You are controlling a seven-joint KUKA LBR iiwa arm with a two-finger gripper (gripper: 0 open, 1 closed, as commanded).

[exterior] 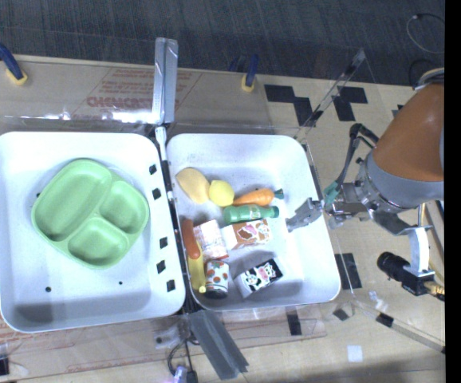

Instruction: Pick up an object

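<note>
Nine or so small items lie clustered in the right bin (pixel 294 154), toward its left and middle: a pale yellow fruit (pixel 192 183) with a lemon (pixel 221 192) touching its right side, a carrot (pixel 254 197) just right of the lemon, a green bottle (pixel 250 212) lying under the carrot, a printed carton (pixel 251 233) below the bottle, a small white pack (pixel 210 238) left of the carton, a can (pixel 217 278) near the bin's front, a black-and-white carton (pixel 260 276) right of the can, and a long red-and-yellow piece (pixel 192 254) along the left wall. Pincer (pixel 301 215) hangs low over the right bin's right part, near the bottle's cap end and apart from all items; nothing sits between its fingers, and whether they are spread or closed cannot be told. Arm (pixel 410 154) comes in from the right, orange band uppermost. Left bin (pixel 23 294) carries a green divided plate (pixel 91 212). Both bins sit side by side on the bench (pixel 294 86), with blue clamps (pixel 11 64) at its far edge.
</note>
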